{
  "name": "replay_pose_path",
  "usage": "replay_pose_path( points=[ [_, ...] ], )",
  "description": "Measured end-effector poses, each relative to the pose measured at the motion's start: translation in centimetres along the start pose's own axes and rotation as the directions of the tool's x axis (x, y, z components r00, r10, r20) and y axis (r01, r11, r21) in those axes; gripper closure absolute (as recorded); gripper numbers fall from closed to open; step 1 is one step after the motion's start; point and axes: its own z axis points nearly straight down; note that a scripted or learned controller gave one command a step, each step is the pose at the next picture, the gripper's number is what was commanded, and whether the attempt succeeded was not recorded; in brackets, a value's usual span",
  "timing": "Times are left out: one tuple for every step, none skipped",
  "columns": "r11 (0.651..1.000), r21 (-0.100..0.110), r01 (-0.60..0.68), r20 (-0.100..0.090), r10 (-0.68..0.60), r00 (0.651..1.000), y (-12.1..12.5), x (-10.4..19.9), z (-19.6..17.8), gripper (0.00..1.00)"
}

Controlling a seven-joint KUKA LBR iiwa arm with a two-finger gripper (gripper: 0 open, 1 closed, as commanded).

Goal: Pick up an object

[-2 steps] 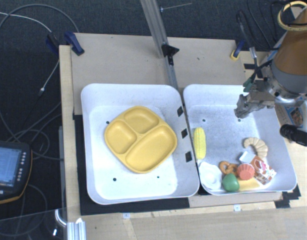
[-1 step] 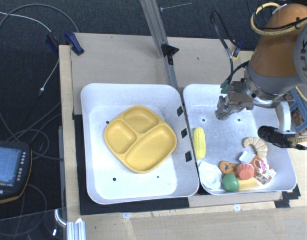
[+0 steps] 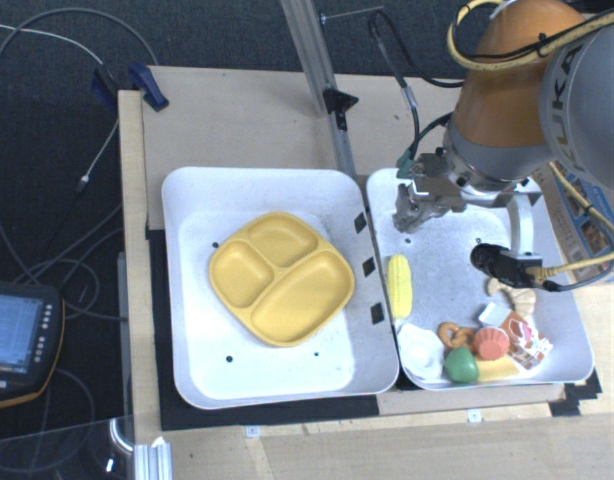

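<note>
Two shallow white bins sit side by side on the worktop (image 3: 135, 178). The left bin (image 3: 187, 203) holds one thing: a yellow divided plate (image 3: 281, 278) with three compartments, lying flat near its middle, with nothing on it.

The right bin (image 3: 452, 268) holds all the loose pieces. One yellow corn cob (image 3: 399, 286) lies alone along the bin's left wall, lengthways, well apart from the rest. The others are bunched in the near right corner, seven as far as can be counted:
- one white piece (image 3: 421, 348)
- one brown pretzel-like piece (image 3: 453, 335)
- one green rounded piece (image 3: 462, 366)
- one red-orange round piece (image 3: 492, 344)
- one yellow piece (image 3: 498, 369) under the red-orange one
- one pink-and-white slice (image 3: 528, 342)
- one tan piece (image 3: 509, 291) just beyond the heap

Several of these touch or overlap.

The gripper (image 3: 411, 216) hangs over the far left part of the right bin, beyond the corn cob and apart from it. Nothing is seen in its grasp. Whether it is apart or together cannot be told from this slant.

Three small black tabs (image 3: 368, 266) sit along the seam between the bins, and one blue clamp (image 3: 148, 86) is at the worktop's far left corner.
</note>
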Motion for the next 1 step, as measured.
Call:
replay_pose_path(
  points=[
    [1.0, 0.001, 0.0, 0.0, 0.0, 1.0, 1.01, 5.91, 0.92, 1.0]
  ],
)
